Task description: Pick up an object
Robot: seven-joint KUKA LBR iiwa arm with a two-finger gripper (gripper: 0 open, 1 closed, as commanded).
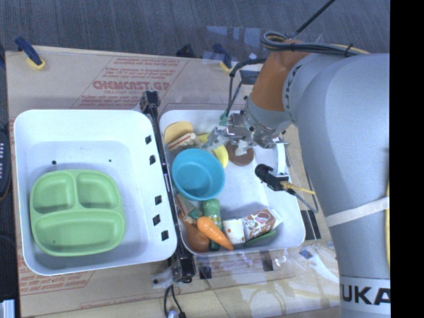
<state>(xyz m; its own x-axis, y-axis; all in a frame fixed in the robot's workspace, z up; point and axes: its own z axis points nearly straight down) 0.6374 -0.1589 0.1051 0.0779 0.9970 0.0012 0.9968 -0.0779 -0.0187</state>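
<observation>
Two white bins (pixel 26 177), one green tray (pixel 77 211), one blue bowl (pixel 197 173), one carrot (pixel 214 232)

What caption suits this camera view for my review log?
KUKA arm's gripper lowered into the right bin beside a blue bowl and toy food; green divided plate in left bin.

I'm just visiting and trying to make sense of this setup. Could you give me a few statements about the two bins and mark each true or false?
1. The green tray lies in the left bin. True.
2. The blue bowl sits on the green tray. False: it is in the right bin.
3. The carrot lies at the right bin's near end. True.
4. The gripper hangs over the left bin. False: it is over the right bin's far end.
</observation>
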